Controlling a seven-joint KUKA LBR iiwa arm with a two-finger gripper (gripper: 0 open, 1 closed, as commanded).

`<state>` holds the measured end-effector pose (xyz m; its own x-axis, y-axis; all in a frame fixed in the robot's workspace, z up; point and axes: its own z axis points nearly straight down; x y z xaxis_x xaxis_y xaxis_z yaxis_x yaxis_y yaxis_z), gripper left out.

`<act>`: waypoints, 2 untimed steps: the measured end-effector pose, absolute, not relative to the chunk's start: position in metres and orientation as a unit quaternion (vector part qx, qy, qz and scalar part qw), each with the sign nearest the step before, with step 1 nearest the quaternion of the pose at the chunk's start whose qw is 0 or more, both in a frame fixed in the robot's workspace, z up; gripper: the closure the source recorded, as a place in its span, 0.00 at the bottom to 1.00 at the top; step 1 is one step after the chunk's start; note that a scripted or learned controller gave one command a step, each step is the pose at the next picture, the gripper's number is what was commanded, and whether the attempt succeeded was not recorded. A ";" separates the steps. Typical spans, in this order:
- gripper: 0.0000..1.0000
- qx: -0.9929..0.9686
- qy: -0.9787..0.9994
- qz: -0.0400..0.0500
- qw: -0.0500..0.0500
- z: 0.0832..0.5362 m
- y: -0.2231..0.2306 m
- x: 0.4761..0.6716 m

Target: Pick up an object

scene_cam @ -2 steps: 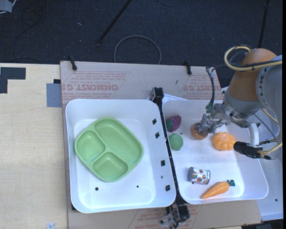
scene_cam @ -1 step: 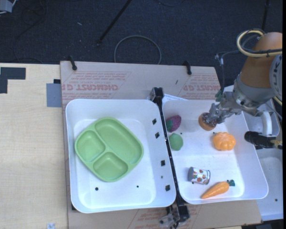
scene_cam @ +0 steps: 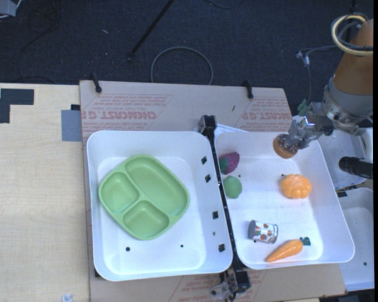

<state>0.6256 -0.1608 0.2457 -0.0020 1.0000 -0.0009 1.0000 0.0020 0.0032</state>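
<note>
My gripper (scene_cam: 288, 142) hangs over the far right corner of the right bin (scene_cam: 331, 187), shut on a small round brown object (scene_cam: 282, 147) that shows at its fingertips, above the bin's rim. Lying in the right bin are a purple and green vegetable (scene_cam: 229, 162), a green ball (scene_cam: 232, 187), an orange pumpkin-like fruit (scene_cam: 295, 186), a small white cup with red marks (scene_cam: 263, 231) on its side, and an orange carrot (scene_cam: 285, 250).
The left bin (scene_cam: 107, 250) holds a green divided plate (scene_cam: 143, 195). A black divider (scene_cam: 217, 194) runs between the bins. Cardboard (scene_cam: 176, 109) lies under both bins, with a wooden benchtop (scene_cam: 31, 187) to the left. The arm (scene_cam: 353, 74) enters from the upper right.
</note>
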 end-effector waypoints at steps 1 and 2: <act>1.00 0.706 0.708 0.000 0.000 0.281 -0.162 0.626; 1.00 0.706 0.709 -0.001 -0.003 0.264 -0.103 0.624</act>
<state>0.6239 -0.1033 0.2640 -0.0045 1.0000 0.0028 1.0000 0.0045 -0.0059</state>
